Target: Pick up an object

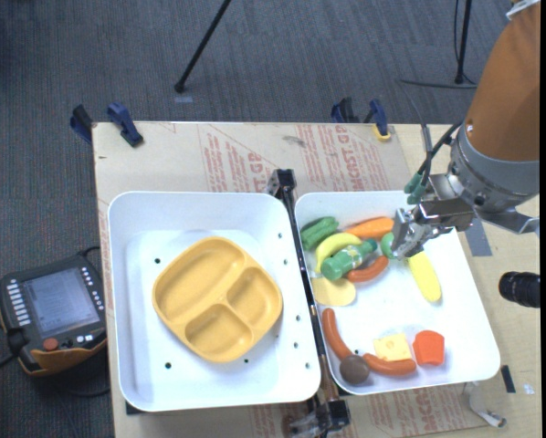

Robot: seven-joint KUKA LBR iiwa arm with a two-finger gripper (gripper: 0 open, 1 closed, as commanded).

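Toy food crowds the right bin (478, 331): a carrot (372, 227), a green pepper (319, 230), a banana (335, 245), a yellow corn piece (425, 276), sausages (337, 334), a cheese block (393, 346) and an orange piece (428, 347). The tool (403, 242) hangs low over the bin's upper middle, just beside the carrot's right end; its tips blur into the toys beneath, so whether it is wide, narrow or gripping anything cannot be told. The left bin (127, 245) holds a yellow divided plate (217, 297). The arm's upper part is cut off at the right.
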